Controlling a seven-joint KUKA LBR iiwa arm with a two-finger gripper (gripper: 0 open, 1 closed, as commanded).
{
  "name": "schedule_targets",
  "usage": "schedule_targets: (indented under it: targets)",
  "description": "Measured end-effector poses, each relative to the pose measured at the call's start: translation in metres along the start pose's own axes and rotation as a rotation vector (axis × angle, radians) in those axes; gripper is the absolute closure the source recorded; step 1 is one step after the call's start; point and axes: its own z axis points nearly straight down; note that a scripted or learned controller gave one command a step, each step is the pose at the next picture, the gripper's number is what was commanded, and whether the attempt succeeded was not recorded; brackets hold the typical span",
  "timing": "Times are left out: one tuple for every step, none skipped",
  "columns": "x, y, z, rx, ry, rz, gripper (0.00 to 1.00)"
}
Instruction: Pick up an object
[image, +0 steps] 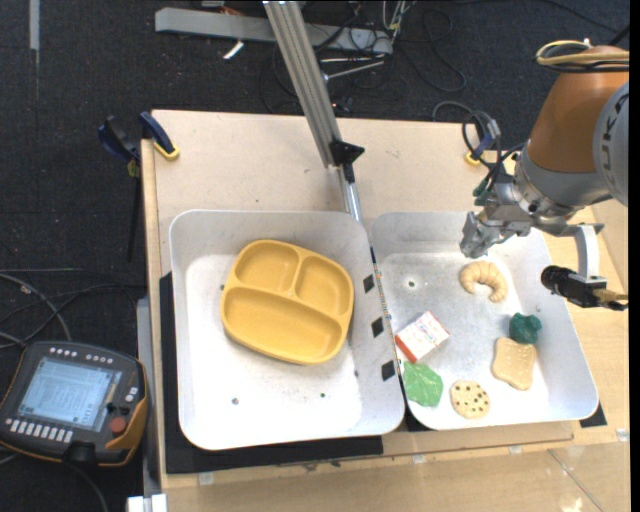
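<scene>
gripper (483, 237) low over right bin's (430, 232) far edge | grip state: cannot tell | croissant (485, 279) just below it toward near edge, long axis crosswise

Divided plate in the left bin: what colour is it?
The divided plate is plain yellow, seen clearly in the camera view.

End effector (482, 240) just above croissant (485, 279), right bin (570, 400), yellow tray (288, 300) left
</scene>
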Motion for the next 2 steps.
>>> schedule_targets:
  targets:
    - [0.058,-0.002,0.004,0.004,0.002,-0.001,1.00]
    - [0.116,0.010,0.011,0.002,0.001,-0.001,1.00]
